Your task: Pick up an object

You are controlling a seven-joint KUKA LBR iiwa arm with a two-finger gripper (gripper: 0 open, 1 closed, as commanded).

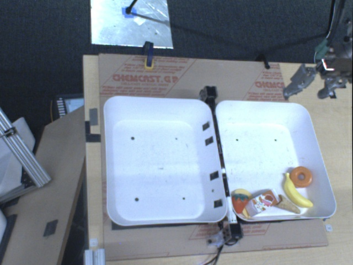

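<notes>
A grey two-finger gripper (310, 87) is hanging at the far right of the scene, above the cardboard beyond the right bin (265, 131), its two fingers spread apart and grasping nothing; one finger (293, 85) is slanting down to the left, and the other (326, 90) is sitting closer to the right edge; the cardboard sheet (182, 73) under both bins is carrying red print that is reading "CHEMCAST" at its far-left corner, with similar red lettering showing at the far-right corner and along the near edge, too small there to read; the objects are crowding the near right corner of the right bin, well apart from the gripper; a yellow banana (294, 192) is lying with its long axis running from far-left to near-right, curving along the bin's right wall; an orange ring-shaped piece (301, 176) is resting just beside the banana's far end; a small red-and-white packet (261, 202) is lying tilted next to the banana, its printing too blurred to read; an orange and red rounded toy (240, 199) is sitting at the packet's left, against the divider; a tan cone-like piece (288, 205) is pointing right beneath the banana; the left bin (154, 120) is lying beside it; a yellow clamp (149, 63) is gripping the cardboard's far edge.
</notes>
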